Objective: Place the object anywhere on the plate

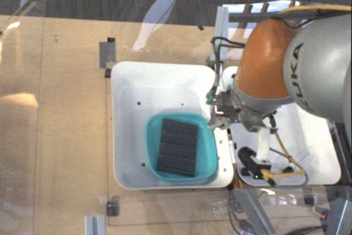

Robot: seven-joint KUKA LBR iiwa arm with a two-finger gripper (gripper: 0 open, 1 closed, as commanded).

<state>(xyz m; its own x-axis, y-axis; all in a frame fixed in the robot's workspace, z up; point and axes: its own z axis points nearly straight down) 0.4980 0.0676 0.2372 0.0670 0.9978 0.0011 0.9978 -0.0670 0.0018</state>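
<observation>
A teal plate (181, 147) sits in the front right part of the left white bin (127, 118). A dark grey ribbed rectangular object (177, 146) lies flat on the plate, roughly in its middle. My gripper (221, 111) hangs over the divide between the two bins, just past the plate's right rim and apart from the dark object. The bulky grey and orange wrist covers most of it from above.
The arm (286, 63) reaches in from the right and covers much of the right bin (322, 165). Bare wooden bench (55, 118) stretches to the left of the bins. A small metal bracket (108, 53) stands at the left bin's far corner.
</observation>
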